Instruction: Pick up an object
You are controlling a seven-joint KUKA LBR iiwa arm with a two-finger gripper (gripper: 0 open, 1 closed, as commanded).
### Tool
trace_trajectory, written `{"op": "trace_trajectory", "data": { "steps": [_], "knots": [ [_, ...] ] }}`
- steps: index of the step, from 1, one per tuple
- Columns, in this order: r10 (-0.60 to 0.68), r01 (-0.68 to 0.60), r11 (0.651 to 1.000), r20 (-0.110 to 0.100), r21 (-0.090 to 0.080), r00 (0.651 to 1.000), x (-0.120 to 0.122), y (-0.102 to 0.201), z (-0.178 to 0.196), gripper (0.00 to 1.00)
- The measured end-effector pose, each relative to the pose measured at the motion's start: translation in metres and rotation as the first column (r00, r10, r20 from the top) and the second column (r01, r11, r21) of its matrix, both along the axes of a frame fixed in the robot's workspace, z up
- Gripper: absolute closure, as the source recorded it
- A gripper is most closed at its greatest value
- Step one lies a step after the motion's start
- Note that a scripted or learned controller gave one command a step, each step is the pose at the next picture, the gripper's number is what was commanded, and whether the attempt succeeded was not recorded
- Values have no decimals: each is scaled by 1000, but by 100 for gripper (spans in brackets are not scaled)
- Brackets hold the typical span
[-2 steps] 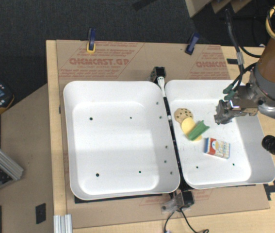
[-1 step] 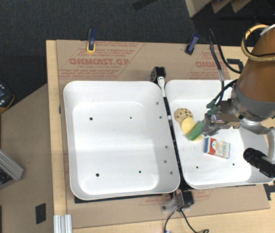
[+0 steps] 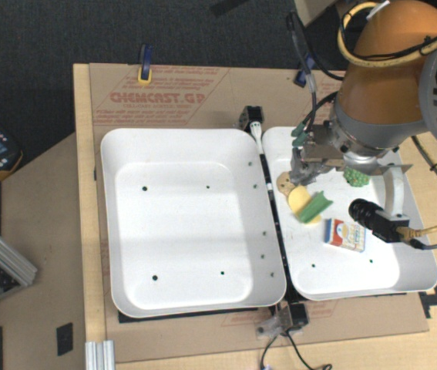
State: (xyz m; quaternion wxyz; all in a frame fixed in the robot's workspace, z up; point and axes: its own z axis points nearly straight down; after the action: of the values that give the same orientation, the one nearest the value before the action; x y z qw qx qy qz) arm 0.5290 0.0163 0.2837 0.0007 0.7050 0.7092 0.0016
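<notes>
While the gripper [image 3: 304, 169] hangs over the right bin [image 3: 341, 272] close to its left wall, its state, released or clenched, cannot be told. A tan disc [image 3: 284, 182] lies at that wall, just beside the gripper. A yellow object [image 3: 298, 199] and a green block [image 3: 315, 208] lie touching, just toward the front edge. A small printed carton [image 3: 345, 235] lies near the bin's middle.

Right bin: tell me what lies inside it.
A yellow round piece, a green block against it, a small printed carton, a bumpy green thing and a tan disc. The arm hides the far part of the right bin.
</notes>
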Motion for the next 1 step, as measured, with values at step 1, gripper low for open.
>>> {"op": "trace_trajectory", "data": {
  "steps": [1],
  "knots": [
    [-1, 1, 1000, -2, 0, 1000, 29, 43, -18, 100]
  ]
}}
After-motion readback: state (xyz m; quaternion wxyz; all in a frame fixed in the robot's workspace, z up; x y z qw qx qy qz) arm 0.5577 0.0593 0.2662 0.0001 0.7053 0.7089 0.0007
